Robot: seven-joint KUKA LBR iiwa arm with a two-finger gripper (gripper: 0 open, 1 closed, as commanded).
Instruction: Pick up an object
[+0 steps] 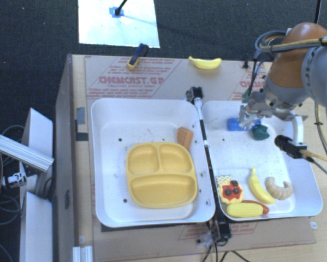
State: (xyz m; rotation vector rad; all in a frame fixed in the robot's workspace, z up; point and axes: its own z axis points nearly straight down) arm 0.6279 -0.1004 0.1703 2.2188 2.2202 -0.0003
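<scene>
My gripper hangs low over the far part of the right bin, under the grey arm with its orange band. A small blue object lies just left of it and a dark teal object just right of it, both on the bin floor. Nearer the front of this bin lie a yellow banana, a tan croissant, a pizza-like toy with dark spots and a corn cob with a red piece.
The left bin holds a yellow divided plate and a brown cone by the wall between the bins. Behind the bins a second banana and a yellow-black tool lie on the bench.
</scene>
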